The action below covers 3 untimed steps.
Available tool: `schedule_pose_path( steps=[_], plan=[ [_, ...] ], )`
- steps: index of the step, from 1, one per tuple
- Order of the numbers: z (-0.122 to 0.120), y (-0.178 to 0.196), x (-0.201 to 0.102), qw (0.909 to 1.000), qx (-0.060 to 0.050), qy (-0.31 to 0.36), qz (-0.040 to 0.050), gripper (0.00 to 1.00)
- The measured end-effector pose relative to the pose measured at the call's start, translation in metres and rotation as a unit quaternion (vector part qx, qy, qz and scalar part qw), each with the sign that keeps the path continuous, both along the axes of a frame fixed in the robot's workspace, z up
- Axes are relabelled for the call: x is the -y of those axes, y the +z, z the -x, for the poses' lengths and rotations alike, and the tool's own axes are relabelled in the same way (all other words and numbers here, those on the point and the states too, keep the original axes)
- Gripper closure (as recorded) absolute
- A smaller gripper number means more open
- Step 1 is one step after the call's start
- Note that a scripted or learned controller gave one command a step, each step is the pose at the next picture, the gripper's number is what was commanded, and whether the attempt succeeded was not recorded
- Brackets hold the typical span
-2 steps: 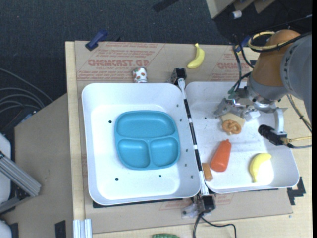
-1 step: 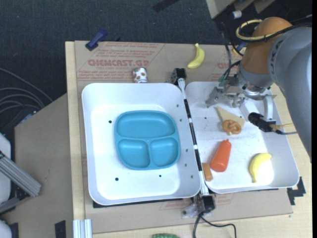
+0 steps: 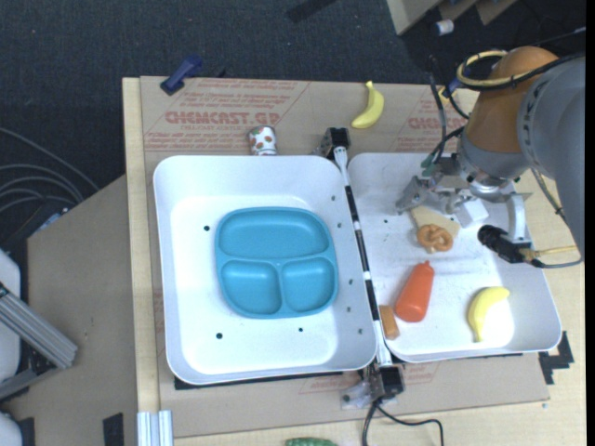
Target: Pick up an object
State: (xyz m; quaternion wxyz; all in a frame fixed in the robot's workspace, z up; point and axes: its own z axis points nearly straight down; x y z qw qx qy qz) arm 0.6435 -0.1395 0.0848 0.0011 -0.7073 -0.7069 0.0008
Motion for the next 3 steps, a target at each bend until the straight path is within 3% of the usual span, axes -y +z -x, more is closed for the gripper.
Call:
schedule_pose_path(
  steps=[1,2,3],
  plan=[
    [-0.023,0.0,0.001,1.0,0.002,0.001,0.0005,0.0],
    [-0.002,0.0,0.001,1.0,0.0,0.0,-0.0001,0.0],
    [-0.023,0.0,-0.011,1.0,0.002,0.001,0.0003,0.0]
  ],
)
